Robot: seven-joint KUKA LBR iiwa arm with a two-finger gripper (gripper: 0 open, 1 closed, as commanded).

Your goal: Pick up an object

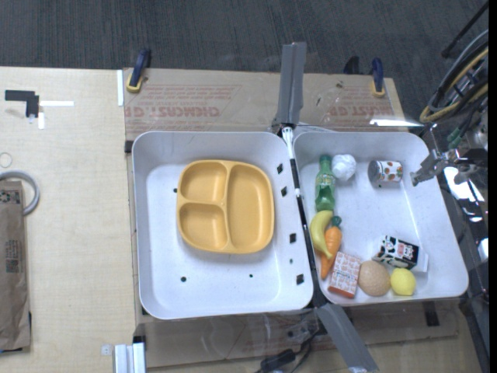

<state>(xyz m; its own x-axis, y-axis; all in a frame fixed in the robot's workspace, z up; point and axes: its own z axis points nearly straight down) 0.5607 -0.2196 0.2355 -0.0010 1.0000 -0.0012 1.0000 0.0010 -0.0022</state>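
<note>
The right bin (435,231) holds several objects. A green bottle (325,186), a yellow banana (318,230) and an orange carrot (332,245) lie along its left wall. At the back sit a white ball (343,165) and a small can (386,172). Near the front are an orange box (345,276), a tan round item (373,278), a lemon (402,282) and a cow-patterned carton (399,251). My gripper (432,166) hangs over the right bin's back right corner, to the right of the can, with nothing seen in it.
In the left bin (155,270) lies a yellow divided plate (227,206). Cardboard (202,99) lies behind the bins, held by blue clamps. A brown paper bag (12,263) rests on the bench at far left. Cables and arm parts (466,92) crowd the right side.
</note>
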